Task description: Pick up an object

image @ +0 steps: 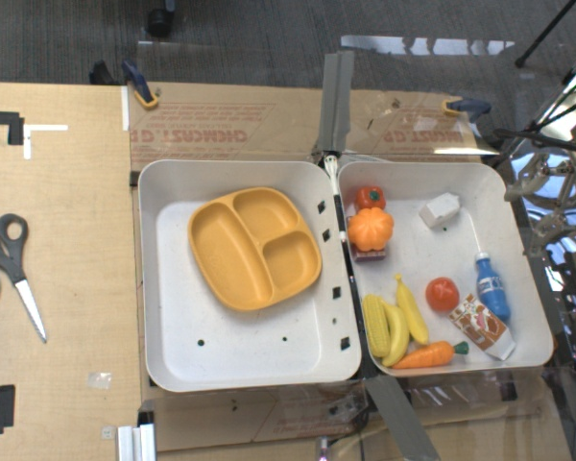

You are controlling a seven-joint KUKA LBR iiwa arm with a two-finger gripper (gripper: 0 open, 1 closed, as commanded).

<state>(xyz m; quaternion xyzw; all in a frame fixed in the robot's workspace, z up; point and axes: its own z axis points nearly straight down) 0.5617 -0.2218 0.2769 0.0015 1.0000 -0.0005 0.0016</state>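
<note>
So the candidates for picking were all sitting in the right bin [410, 259], a shallow, smooth white plastic tray with rounded corners. I'll use the little orange pumpkin [370, 227] as my reference: ribbed, glossy and round, it sat up near the bin's left wall on top of a pinkish block [369, 251].

- Just behind the pumpkin was a small red tomato [370, 198] with a green top.
- To the pumpkin's right, a chunky white block [440, 209] lay tilted.
- In front of the pumpkin and to its right were a smooth red ball [442, 294] and, further right again, a blue bottle [492, 288] with a white cap, lying down.
- Straight in front of the pumpkin lay a bumpy yellow corn cob [375, 323], touching a curved bunch of bananas [405, 319].
- An orange carrot [424, 356] sat at the front edge, farthest from the pumpkin.
- A flat red-and-white packet [482, 327] lay just past the carrot's green end.

Left of the pumpkin, across the divider, the left bin [173, 353] held a matte yellow-orange plate [255, 247] with three compartments. Way off to the pumpkin's left, grey-handled scissors [17, 267] lay on the pale wood table [67, 200].

Couldn't tell what state the end effector was in.
</note>
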